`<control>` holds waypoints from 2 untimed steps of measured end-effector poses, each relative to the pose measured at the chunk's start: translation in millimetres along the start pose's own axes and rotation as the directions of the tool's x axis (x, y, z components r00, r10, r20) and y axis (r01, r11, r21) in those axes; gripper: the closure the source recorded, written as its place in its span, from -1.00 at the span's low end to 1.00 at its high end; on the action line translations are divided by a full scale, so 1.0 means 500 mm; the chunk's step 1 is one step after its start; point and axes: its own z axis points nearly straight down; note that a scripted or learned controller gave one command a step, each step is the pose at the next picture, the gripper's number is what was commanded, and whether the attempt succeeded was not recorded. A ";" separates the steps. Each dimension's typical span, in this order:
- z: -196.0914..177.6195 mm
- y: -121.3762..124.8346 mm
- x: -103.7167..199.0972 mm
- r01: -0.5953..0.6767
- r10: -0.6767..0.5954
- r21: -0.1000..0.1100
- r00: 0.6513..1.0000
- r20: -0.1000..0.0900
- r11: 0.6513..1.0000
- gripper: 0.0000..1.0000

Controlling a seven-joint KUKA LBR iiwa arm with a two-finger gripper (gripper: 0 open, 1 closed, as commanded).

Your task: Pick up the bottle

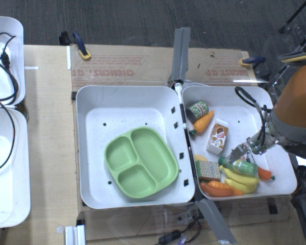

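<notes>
The bottle [238,166] is a small green-tinted one lying on its side in the right bin [280,188], near the front right, resting against the yellow bananas [240,180]. My gripper [248,148] hangs just above and slightly behind the bottle, at the end of the arm that comes in from the right. Nothing is visibly held in it. The metal parts at its tip are small and blurred.
The right bin also holds a green can [199,108], a carrot [203,121], a small carton [218,138], a speckled block [208,170] and orange toy vegetables [217,188]. A green divided plate [141,162] lies in the left bin [92,137]. A black cable [248,97] loops at the right bin's back.
</notes>
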 end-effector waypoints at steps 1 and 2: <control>-0.110 -0.003 -0.007 0.067 -0.067 -0.002 0.998 0.003 0.998 -1.00; 0.160 0.007 -0.006 0.017 -0.017 -0.001 1.000 0.002 1.000 -1.00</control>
